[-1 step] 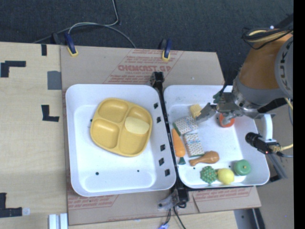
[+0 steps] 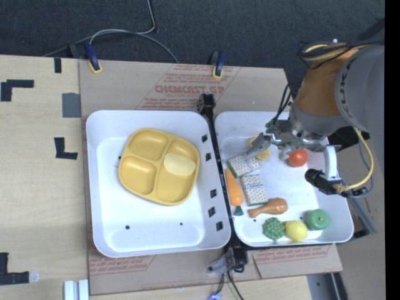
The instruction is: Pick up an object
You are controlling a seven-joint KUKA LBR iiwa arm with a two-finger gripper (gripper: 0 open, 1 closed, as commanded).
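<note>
White right bin (image 2: 337, 233), pincer (image 2: 270, 144) beside tomato (image 2: 297, 158)

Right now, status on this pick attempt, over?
Claw low over right bin, nothing seen between its fingers. Tomato just beside it, untouched. Food packets, carrot crowded nearby.

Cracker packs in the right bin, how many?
2. One cracker pack lies near the bin's left wall, the other cracker pack just below it, beside the carrot. The arm could hide more.
</note>
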